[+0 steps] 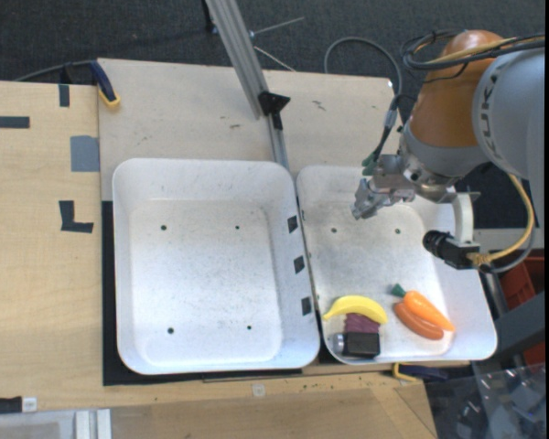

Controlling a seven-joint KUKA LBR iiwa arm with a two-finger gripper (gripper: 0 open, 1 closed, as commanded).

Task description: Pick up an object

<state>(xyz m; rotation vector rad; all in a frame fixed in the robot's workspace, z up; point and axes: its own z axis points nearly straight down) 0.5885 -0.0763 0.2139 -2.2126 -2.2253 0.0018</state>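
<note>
In the right bin point(348, 245), near its front edge, lie a yellow banana point(355, 308), an orange carrot with a green top point(421, 315), and a dark block with a maroon top point(360, 337) just in front of the banana. My gripper point(366, 203) hangs over the far part of this bin, well behind those objects. I see nothing between its fingers.
The left bin point(137, 245) lies alongside, separated by a ridge with black clips. A slanted metal rail point(247, 62) runs from the top down to the bins' far junction. Cables loop behind the arm at the right.
</note>
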